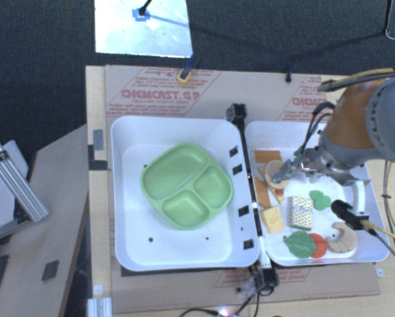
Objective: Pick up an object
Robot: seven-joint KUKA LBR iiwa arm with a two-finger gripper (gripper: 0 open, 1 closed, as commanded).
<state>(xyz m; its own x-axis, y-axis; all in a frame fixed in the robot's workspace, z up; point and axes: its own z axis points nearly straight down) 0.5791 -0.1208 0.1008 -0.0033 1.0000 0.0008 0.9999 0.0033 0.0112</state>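
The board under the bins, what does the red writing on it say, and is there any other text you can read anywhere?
"CHEMCAST GP": red print on the board, behind the left bin.
Red print on the board's right corner: partly covered, unreadable.
Smaller red lines around both: too blurred to read.
No other text.
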